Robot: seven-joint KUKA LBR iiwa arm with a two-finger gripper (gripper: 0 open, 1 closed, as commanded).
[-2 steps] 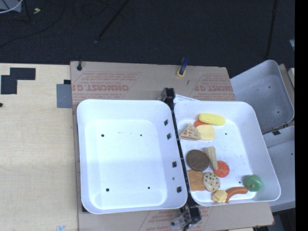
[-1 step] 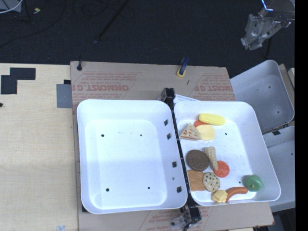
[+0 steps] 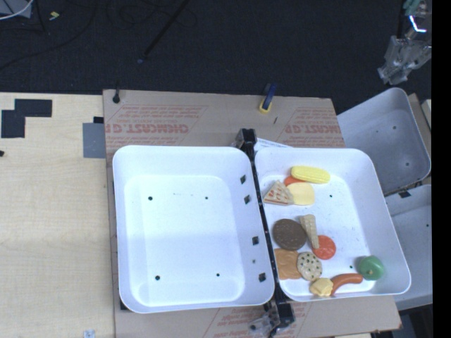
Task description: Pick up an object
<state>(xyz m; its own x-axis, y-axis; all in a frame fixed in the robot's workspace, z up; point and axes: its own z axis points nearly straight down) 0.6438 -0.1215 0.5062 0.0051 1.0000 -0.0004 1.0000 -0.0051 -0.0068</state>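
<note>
A: Two white bins side by side on cardboard, single cam looking down at a slant. Left bin (image 3: 183,231), what's in it?

B: Just bare white floor w/ a few small dark dots. Right bin (image 3: 373,171) has all the toy food.

A: List pls, back to front.

B: Yellow corn cob (image 3: 310,174) nearest the far wall. Below it a pale yellow cheese block (image 3: 304,194) touching a sandwich wedge (image 3: 278,194) on its left, small orange-red bit peeking btwn corn and cheese. Mid bin: round brown cookie (image 3: 288,234), beige cone (image 3: 309,229) just right of it, touching. Red tomato slice (image 3: 325,247) under the cone tip. Orange toast square (image 3: 286,263) below the brown cookie, choc-chip cookie (image 3: 309,265) overlapping its right edge. Near wall: small yellow piece (image 3: 322,286), sausage (image 3: 345,281) beside it, green apple (image 3: 370,267) at the right corner.

A: Gripper?

B: Top right of frame, gripper (image 3: 403,58) hangs over the dark floor, well apart from both bins, above a grey metal tray (image 3: 384,139). Nothing seen in it. Too small and blurry, can't tell if the claw is spread or closed.

A: Other stuff?

B: Blue-yellow clamp (image 3: 267,98) on the cardboard's far edge, black clips along the seam btwn bins.
</note>
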